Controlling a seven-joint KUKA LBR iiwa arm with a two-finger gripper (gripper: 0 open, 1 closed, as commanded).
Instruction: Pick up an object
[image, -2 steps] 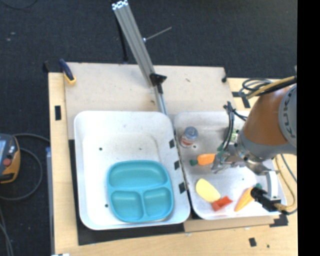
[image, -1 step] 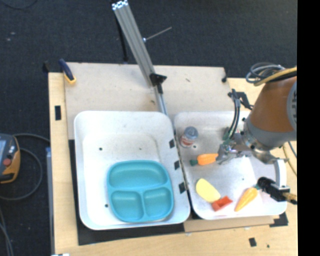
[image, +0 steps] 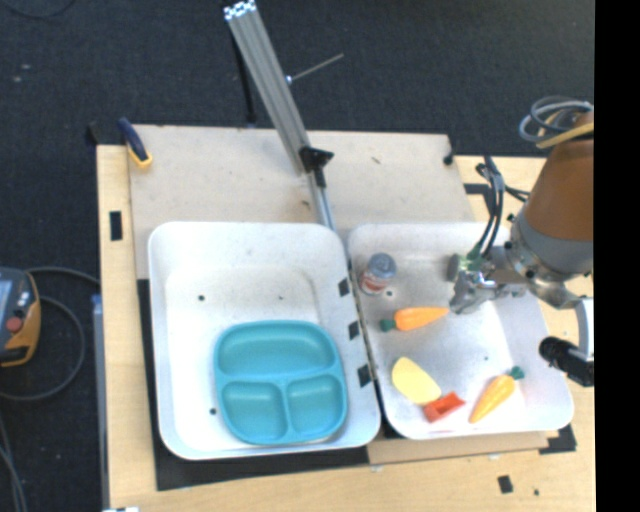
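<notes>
The left bin (image: 180, 270) holds a blue divided tray (image: 281, 380), untouched. In the right bin (image: 420, 245) lie a small can (image: 378, 272), two toy carrots (image: 420, 318) (image: 494, 396), a yellow piece (image: 414, 380) and a red piece (image: 443, 406). The claw (image: 470, 290) hovers just beside the upper carrot's tip, carrying nothing; whether it is apart or together I cannot tell, so the pick seems not yet made.

Robotics lab: plywood bench (image: 400, 150) w/ two white bins (image: 170, 250), toy food, cables, dark carpet

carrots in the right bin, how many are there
2. One carrot lies mid-bin, just left of the pincer. The other carrot lies near the bin's front right corner, right of the red piece. None looks hidden.
</notes>
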